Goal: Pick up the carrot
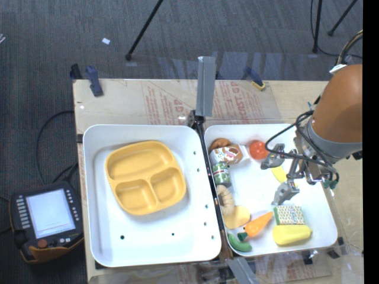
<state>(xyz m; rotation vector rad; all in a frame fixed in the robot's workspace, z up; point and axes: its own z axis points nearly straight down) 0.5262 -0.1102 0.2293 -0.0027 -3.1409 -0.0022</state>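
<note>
Overhead slanted view of my workstation. The counter (136, 99) carries two shallow white bins side by side. The left bin (95, 218) holds a yellow compartment tray (145, 176) with three sections, lying flat near the bin's middle. The right bin (323, 215) holds a scatter of toy food. The carrot (259, 224), orange with a green top, lies tilted near the front of this bin, its leafy end pointing toward the front left corner. It sits just beside a pale yellow piece (235, 216) on its left and near a box with a speckled face (288, 214) on its right; a yellow block (291, 235) lies in front of that box. Farther back I see a red tomato (257, 149), a small labelled can (225, 154) and a green-banded can (221, 173) along the dividing wall. My arm (339, 108) reaches in from the right, its orange band above the wrist. The end effector (286, 191) hangs over the middle of the right bin, apart from the carrot and behind the speckled box. I cannot tell whether its fingers are spread or pressed together. Nothing is seen pinched in it. A teach pendant (44, 220) rests on the floor at left.
</note>
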